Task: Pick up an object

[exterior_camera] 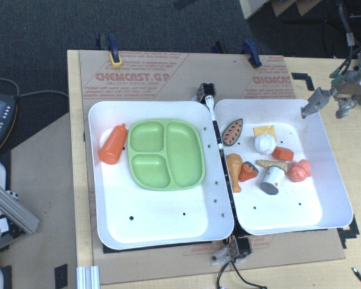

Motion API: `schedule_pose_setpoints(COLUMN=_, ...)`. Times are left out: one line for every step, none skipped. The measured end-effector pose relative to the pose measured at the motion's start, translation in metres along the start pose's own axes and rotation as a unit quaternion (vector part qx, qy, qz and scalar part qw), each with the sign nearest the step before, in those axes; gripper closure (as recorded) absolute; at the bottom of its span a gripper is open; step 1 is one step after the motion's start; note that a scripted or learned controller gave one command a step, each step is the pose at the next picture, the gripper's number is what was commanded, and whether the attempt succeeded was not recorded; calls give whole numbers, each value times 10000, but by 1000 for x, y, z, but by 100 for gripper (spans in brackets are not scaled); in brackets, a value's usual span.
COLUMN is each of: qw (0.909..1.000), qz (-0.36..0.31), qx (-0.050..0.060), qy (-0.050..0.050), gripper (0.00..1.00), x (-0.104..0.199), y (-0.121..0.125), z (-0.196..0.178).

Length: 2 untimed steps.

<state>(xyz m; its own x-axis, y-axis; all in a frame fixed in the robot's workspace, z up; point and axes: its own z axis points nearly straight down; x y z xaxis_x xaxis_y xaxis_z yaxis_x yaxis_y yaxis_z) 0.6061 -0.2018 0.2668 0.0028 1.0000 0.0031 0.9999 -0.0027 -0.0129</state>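
Green divided plate (166, 154) in left bin (108, 221), toy foods in right bin (334, 191), hand (328, 101) fingers apart, holding nothing

Lab: clamped bench board (186, 71), cables (240, 273)

The gripper (326, 103) hangs over the right bin's (331, 179) far right corner, fingers spread apart with nothing between them. Below lie a toy carrot (233, 171), strawberry (248, 171), white cup (272, 179) (tipped over) and other small toys. The left bin (162, 221) bears a green divided plate (166, 154) beside an orange bottle (113, 144).
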Motion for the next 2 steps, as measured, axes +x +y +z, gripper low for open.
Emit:
schedule_pose_setpoints(qw=10000, qz=-16, qx=-64, qy=-16, gripper=0, x=1, y=2, z=-8)
schedule_pose_setpoints(qw=10000, qz=-12, qx=-36, qy=-8, gripper=0, x=1, y=-7, z=49)
